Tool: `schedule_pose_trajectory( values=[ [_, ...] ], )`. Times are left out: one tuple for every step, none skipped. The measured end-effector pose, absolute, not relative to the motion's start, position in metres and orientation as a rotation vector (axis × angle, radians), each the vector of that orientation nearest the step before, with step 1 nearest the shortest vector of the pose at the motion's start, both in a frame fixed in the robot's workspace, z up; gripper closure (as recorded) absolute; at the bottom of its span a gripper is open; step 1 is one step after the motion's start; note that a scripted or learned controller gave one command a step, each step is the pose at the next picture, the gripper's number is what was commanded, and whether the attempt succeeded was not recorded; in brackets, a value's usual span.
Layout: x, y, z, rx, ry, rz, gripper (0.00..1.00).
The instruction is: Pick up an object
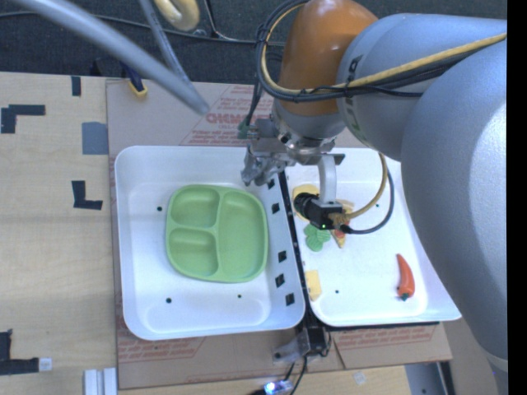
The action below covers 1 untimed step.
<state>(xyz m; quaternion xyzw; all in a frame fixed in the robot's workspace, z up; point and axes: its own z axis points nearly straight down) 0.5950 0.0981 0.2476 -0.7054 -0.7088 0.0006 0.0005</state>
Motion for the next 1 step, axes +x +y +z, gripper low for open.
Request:
schedule_pose_trajectory(
  values=[
    [0.5948,0.0961,0.2479,-2.218,-2.224,0.003,0.0]
  ],
)
